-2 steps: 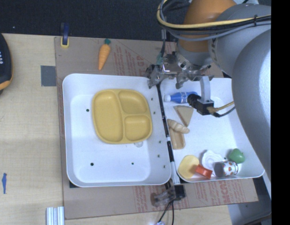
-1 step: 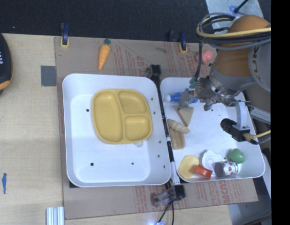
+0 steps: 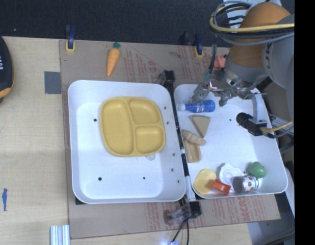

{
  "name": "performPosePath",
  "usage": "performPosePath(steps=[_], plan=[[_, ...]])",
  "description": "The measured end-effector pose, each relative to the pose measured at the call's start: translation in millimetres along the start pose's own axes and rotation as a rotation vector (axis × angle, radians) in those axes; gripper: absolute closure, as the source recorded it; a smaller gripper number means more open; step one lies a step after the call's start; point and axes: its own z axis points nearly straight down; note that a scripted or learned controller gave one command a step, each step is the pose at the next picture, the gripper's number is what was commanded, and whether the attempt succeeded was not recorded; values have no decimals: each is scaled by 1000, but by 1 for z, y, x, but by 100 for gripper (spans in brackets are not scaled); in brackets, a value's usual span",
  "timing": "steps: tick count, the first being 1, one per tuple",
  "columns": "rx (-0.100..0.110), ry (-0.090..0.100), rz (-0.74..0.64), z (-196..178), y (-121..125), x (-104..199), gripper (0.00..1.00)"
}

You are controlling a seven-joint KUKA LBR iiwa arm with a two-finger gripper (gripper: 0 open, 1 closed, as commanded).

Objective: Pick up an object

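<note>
Your view, left to right: orange toy carrot (image 3: 112, 59) on bench above left white bin (image 3: 81, 188); yellow three-section plastic plate (image 3: 132, 125) inside it. Right white bin (image 3: 272, 152): small blue plastic bottle (image 3: 199, 106) at top-left corner. Gripper (image 3: 212, 95) poised over bottle, fingers spread, pinching nothing.

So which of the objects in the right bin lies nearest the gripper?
The blue bottle, lying on its side at the bin's far end, right beside the gripper; the tan wedge and the others sit farther off.

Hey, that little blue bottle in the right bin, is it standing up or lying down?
Lying down. The blue bottle rests on its side on the right bin floor, white cap end pointing left.
</note>
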Motion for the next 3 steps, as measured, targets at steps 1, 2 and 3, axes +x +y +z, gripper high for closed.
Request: performPosePath(steps=[1, 2, 3], plan=[[14, 0, 5, 107, -5, -33, 0], [8, 1, 3, 100, -25, -40, 0], [6, 0, 3, 89, -24, -41, 100]])
